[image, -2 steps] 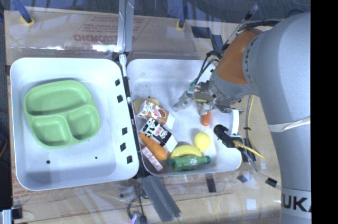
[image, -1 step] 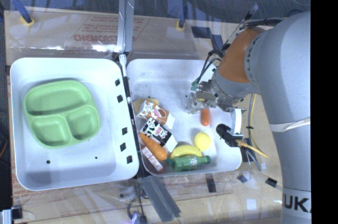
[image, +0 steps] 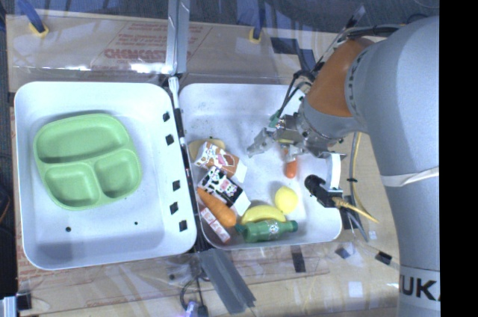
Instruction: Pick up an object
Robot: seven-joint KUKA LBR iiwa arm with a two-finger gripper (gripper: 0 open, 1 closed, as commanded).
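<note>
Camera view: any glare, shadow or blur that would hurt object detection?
Camera view: glare streaks on the clear sheeting behind the bins; soft shadow along the left bin lower wall; gripper area slightly soft; green tray evenly lit; objects in the right bin readable.

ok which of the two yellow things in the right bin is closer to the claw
The round lemon, sitting just below the claw. The banana lies lower and further left, against the green bottle.
</note>
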